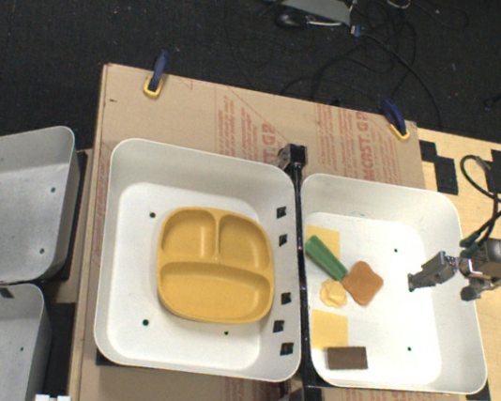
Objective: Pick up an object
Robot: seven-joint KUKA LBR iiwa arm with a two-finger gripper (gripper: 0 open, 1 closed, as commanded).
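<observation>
Step in hand: You were looking at the approach stage. The gripper (pixel 447 277) hung over the right side of the right bin (pixel 438 217), and no item had been lifted.

Gripper state: The two fingers stood apart, one dark finger (pixel 431 272) pointing toward the bin's centre and the other near the wrist. Nothing lay between them.

Task objects: All candidates lay in the left half of the right bin. A green block (pixel 326 256) rested tilted across a pale yellow square (pixel 324 239). An orange-brown piece (pixel 363 282) sat just beside the green block and touched a small pale yellow round piece (pixel 334 294). Below these lay a second yellow square (pixel 328 328), and a dark brown rectangle (pixel 347 357) was touching its lower edge.

Nearest target: The orange-brown piece appeared closest to the fingers, with bare bin floor between them.

Next move: You would likely have needed to carry the gripper leftward, centre it over one item, descend, and close.

Obstructions: The items were clustered, so a grasp on one risked nudging its neighbours. The flat squares looked thin and probably hard to pinch. The divider (pixel 297 250) between the bins ran close to the green block.

Surroundings: The left bin (pixel 140 176) held a yellow sectioned plate (pixel 217 266). Both bins sat on a cardboard sheet (pixel 245 118) held by two clamps (pixel 156 74).
</observation>
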